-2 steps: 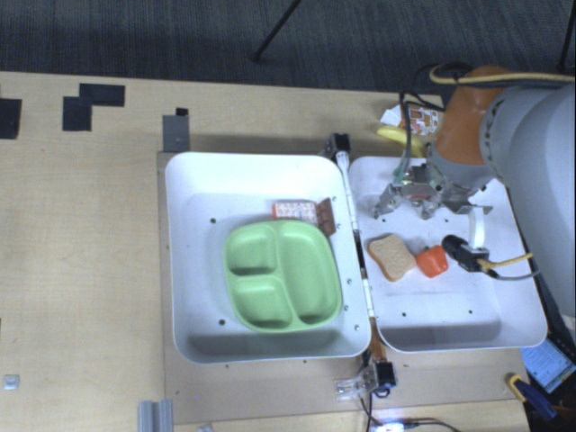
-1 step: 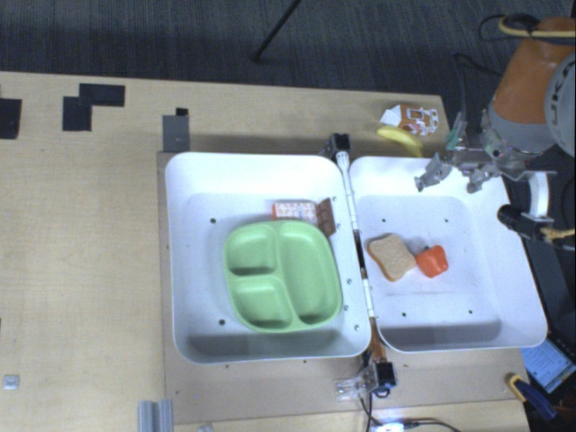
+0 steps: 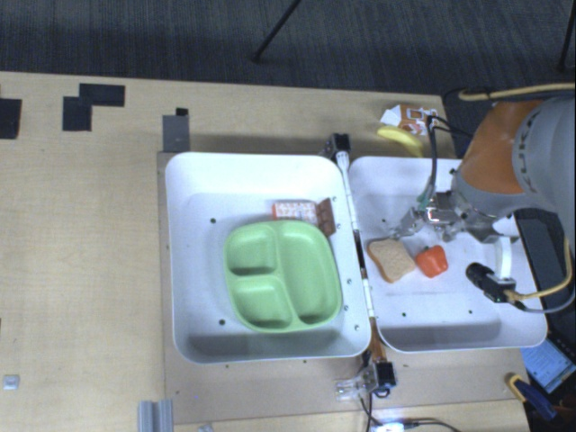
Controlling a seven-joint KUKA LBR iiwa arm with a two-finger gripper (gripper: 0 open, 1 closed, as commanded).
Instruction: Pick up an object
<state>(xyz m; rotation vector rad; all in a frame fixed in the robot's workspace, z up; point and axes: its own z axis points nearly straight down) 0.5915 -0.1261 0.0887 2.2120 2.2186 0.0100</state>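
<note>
Near the right bin's (image 3: 504, 331) centre, toast slice (image 3: 391, 259) and orange block (image 3: 433, 261) lie touching. Gripper (image 3: 430, 216) sits just above them, toward the far wall; jaw state cannot be told. Likely positioned for a descent. Left bin (image 3: 193, 241): green tray (image 3: 281, 275), snack packet (image 3: 297, 211) at its far edge.

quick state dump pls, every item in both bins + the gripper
green divided plate: flat in left bin, compartments bare
snack packet: lying flat by plate's far edge
toast slice: flat on right bin floor, ungripped
orange block: on bin floor beside toast, ungripped
gripper: low over right bin, above toast and block
</note>
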